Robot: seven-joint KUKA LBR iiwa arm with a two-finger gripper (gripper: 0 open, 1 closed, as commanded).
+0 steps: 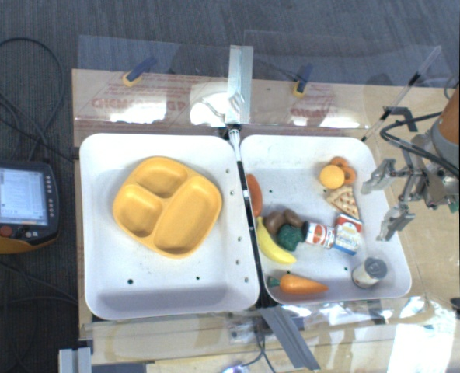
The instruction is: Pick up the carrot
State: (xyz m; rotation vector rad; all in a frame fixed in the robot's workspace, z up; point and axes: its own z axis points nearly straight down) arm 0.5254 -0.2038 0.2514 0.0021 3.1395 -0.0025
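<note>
Nearest the camera, the carrot (301, 285) lies flat along the right bin's (308, 158) front wall, tip pointing right, just below the banana (273, 245). The hand (391, 200) hovers over that bin's right rim, well apart from the carrot, fingers spread and holding nothing. Farther back sits an orange (332, 176). In the left bin (106, 286), there's a yellow tray (166, 205).
</note>
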